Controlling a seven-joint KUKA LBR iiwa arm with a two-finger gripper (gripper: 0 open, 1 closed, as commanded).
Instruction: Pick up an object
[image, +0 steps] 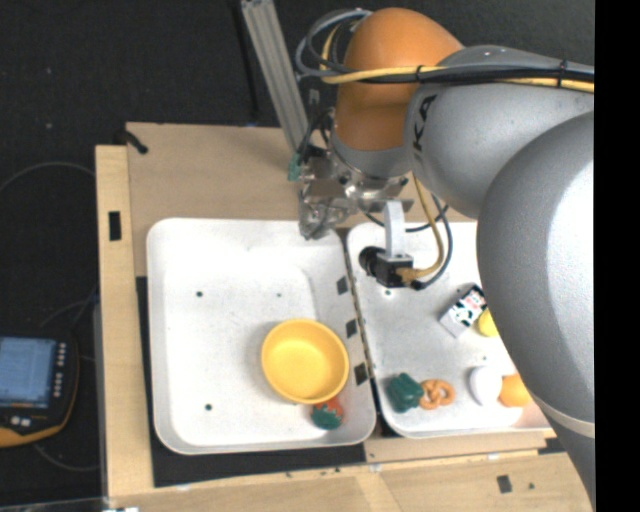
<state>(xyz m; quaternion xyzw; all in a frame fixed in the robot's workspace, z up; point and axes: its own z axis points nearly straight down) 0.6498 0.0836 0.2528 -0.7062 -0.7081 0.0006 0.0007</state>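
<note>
A: Camera view: where is the gripper (318, 222)?
B: Over the far rim of the left bin (200, 262), beyond the yellow bowl (304, 360). Whether anything sits between its tips, I cannot tell.
A: And the things to pick?
B: The yellow bowl lies in the left bin, a red-green piece (328, 413) touching its near edge. Right of the bowl, in the right bin (412, 318), lie a green block (404, 391), a pretzel (436, 393) and a small box (463, 310).

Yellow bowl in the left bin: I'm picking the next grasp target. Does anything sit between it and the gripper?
Nothing visible does. The gripper sits at the left bin's far edge, and bare floor lies between it and the yellow bowl. A small green-and-red object touches the bowl's near side.
</note>
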